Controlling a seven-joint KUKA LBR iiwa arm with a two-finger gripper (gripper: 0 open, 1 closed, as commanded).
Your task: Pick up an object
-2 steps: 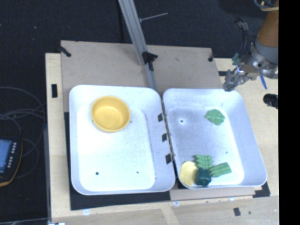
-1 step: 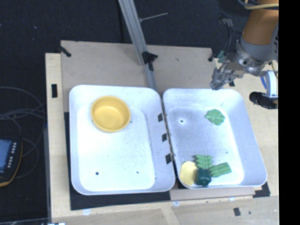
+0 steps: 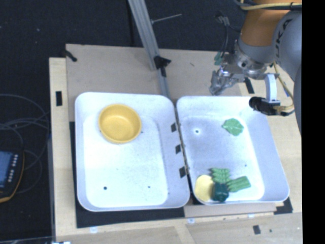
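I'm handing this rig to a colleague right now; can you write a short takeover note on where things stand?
Gripper: raised over the far edge of the right bin, nothing visible between its fingers; open or shut cannot be told.
Right bin: green flat piece near the far right; at the near edge a cluster of a yellow round object, a dark teal object and light green pieces, touching each other.
Left bin: yellow bowl, upright, far left part.
Done: no pick yet.
Left: choose an object, descend, grasp, lift.
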